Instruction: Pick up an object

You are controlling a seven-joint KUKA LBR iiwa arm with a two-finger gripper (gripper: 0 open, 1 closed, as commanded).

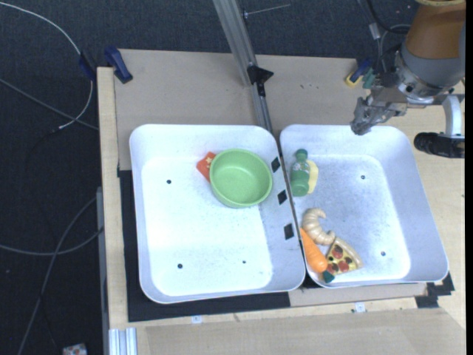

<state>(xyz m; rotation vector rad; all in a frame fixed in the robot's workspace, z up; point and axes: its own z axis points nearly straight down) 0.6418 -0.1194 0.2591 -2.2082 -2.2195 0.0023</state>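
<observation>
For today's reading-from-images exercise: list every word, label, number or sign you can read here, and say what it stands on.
None can be read.
The green bottle in the right bin may bear a label, but it is too small and blurred to tell.
The green bowl and the carrot show no print.

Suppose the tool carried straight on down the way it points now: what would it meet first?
Probably the far rim of the right bin, since the tool hangs just above that edge; depth is hard to judge here.
</observation>
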